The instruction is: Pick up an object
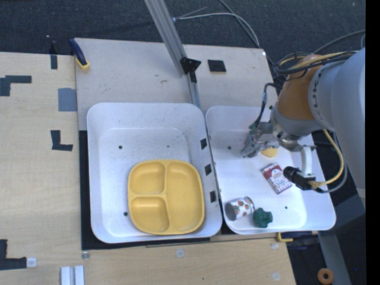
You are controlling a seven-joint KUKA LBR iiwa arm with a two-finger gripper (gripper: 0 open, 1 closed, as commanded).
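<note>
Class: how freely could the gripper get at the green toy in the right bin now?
Probably freely. The green toy lies uncovered by the near wall of the right bin, beside a small cup; the gripper hangs farther back.

Claw [254, 145] low in right bin [237, 120]; yellow piece [270, 152] just beside, red packet [276, 177] near, green toy [262, 218] farther; yellow tray [166, 196] in left bin [107, 177].

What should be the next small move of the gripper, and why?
Probably a short descent onto the small yellow object, then a close. The gripper hangs low in the right bin just beside that object, while the red packet and green toy lie farther toward the bin's near edge.
</note>
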